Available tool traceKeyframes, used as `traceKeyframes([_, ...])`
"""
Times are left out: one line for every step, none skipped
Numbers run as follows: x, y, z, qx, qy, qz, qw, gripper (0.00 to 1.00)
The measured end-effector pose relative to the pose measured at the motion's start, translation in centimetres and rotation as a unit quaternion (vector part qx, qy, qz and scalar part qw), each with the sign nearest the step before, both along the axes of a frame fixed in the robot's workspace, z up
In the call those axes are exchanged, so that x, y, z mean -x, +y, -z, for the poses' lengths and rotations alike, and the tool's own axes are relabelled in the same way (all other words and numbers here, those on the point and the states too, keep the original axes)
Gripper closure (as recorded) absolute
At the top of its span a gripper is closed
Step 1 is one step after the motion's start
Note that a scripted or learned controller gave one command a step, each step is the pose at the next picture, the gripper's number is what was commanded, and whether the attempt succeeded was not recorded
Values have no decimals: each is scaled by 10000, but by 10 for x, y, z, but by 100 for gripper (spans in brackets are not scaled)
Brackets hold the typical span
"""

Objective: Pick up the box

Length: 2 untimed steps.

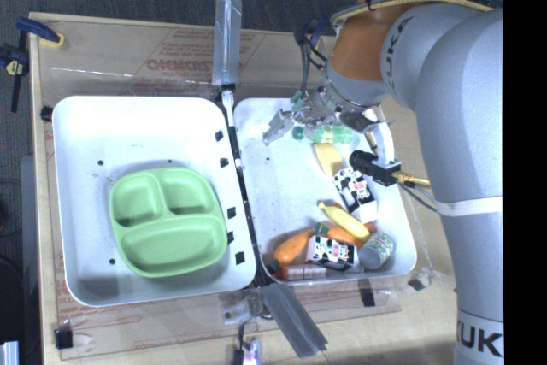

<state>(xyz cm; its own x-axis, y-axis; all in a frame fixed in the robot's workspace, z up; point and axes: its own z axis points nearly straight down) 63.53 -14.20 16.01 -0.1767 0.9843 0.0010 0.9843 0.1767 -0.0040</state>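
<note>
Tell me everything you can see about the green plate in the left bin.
The green plate is a pale green tray with rounded corners, looking like smooth plastic. It has three compartments: two smaller ones along its far side and one wide one along its near side, divided by raised ridges. It lies flat and right side up on the floor of the left bin, toward the near right part, turned slightly askew. Nothing lies in its compartments, and nothing touches it but the bin floor.

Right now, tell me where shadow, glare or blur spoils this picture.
Camera view: soft all over; shadow pools under the green tray in the left bin; the tool is a blurred tangle at the right bin's top; box print is smeared; no strong glare.
</note>
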Motion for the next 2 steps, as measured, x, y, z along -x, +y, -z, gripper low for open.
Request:
traceKeyframes([29,-20,68,-5,-8,-1174,9931,0])
traceKeyframes([-22,-15,67,1,-12,-26,10000,0])
